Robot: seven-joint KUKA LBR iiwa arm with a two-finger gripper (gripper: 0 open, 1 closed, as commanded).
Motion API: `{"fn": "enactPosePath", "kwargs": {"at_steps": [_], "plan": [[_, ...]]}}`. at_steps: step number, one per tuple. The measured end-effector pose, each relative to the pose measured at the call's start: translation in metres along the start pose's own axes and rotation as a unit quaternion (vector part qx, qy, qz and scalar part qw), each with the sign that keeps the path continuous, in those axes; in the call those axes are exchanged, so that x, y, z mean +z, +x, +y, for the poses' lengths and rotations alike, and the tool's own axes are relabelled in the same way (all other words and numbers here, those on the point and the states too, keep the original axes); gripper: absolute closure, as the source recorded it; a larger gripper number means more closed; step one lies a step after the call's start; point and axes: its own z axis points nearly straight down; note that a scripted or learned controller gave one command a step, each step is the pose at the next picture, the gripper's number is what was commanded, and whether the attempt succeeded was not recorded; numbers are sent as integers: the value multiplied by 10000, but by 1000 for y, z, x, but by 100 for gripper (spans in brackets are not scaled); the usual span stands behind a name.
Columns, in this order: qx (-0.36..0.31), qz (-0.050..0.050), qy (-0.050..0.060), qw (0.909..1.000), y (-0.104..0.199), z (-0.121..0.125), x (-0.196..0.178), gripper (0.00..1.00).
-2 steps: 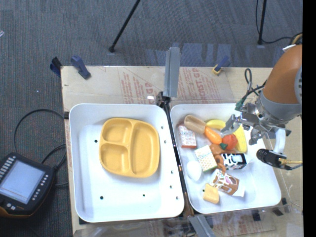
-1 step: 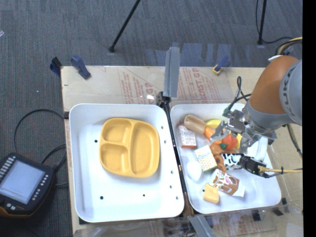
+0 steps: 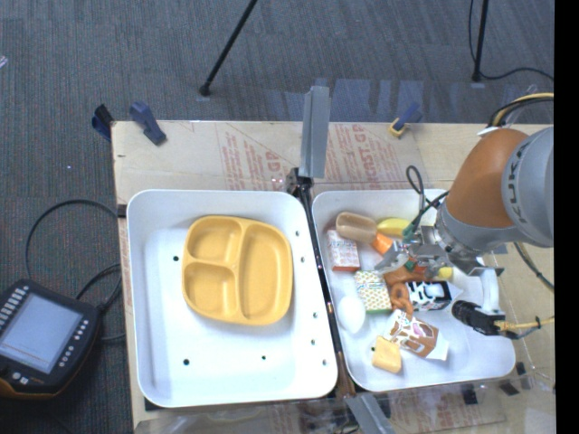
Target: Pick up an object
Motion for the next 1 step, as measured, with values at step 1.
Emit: {"fn": "enactPosePath", "kwargs": {"at_steps": [1], "plan": [[23, 3, -16, 10000, -1, 1, -10, 100]]}}
